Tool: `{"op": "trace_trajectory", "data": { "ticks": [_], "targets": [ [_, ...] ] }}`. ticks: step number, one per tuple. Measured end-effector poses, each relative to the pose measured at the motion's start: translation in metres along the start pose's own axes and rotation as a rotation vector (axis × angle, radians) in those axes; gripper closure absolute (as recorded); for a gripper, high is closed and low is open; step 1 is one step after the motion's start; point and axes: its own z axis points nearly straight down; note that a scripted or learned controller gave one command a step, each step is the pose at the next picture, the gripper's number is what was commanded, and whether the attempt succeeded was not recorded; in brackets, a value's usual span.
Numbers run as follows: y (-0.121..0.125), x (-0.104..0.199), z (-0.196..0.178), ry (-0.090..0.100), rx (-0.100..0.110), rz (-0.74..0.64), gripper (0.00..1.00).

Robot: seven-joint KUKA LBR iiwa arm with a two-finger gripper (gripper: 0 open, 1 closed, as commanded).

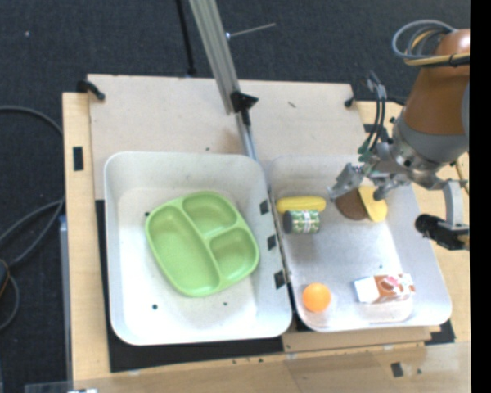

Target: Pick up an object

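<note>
Tool (367, 185) over the right bin's far edge, above a brown-and-yellow object (362, 205).

Fingers spread apart, nothing visibly between them; the brown-and-yellow object lies just beneath, long axis running roughly left-right, yellow end toward the bin's right edge. Right bin (409, 268) holds four things: that object, one yellow-lidded jar (302, 215) on its side by the left edge with its long axis left-right, one orange ball (316, 297) at the near left corner, one red-and-white packet (385, 287) near the near right corner. Left bin (131, 301) holds one green divided plate (201, 241).
</note>
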Motion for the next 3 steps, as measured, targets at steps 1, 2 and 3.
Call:
{"op": "trace_trajectory", "data": {
  "ticks": [1,2,3],
  "targets": [
    [0.000,0.000,0.000,0.000,0.000,0.001,0.00],
    [-0.009,-0.007,0.054,-0.001,0.006,0.004,0.00],
    [-0.012,-0.011,0.097,-0.002,0.005,0.004,0.00]
  ]
}}
